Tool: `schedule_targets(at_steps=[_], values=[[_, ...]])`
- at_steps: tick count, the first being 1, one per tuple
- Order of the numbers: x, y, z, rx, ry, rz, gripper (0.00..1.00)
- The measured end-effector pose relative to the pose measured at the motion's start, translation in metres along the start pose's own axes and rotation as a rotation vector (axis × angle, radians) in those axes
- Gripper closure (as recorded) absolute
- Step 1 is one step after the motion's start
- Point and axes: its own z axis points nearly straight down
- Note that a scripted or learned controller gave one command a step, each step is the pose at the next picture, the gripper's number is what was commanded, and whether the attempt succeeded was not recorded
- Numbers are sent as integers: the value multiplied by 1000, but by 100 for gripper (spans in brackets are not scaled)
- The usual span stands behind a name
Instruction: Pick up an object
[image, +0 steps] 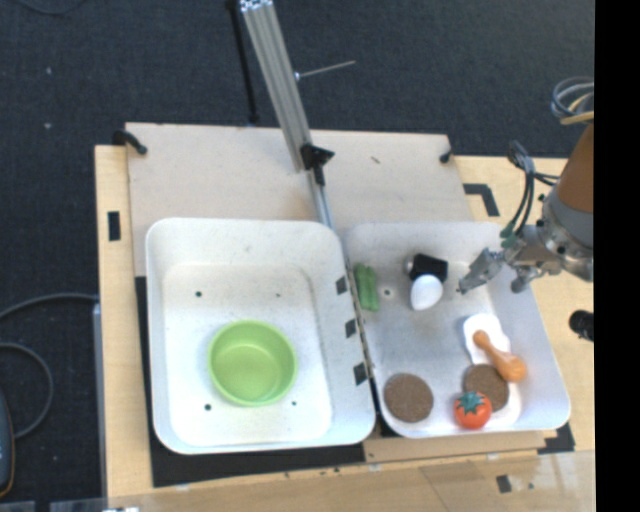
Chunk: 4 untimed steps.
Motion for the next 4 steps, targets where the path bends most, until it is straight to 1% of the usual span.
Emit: schedule_targets(at_steps=[1,2,3,4], values=[[-3,-6,62,1,0,0,0],[-9,-6,119,0,0,1,0],[-11,-4,104,-10,-1,6,100],[-18,-11,51,-11,-2,2,100]])
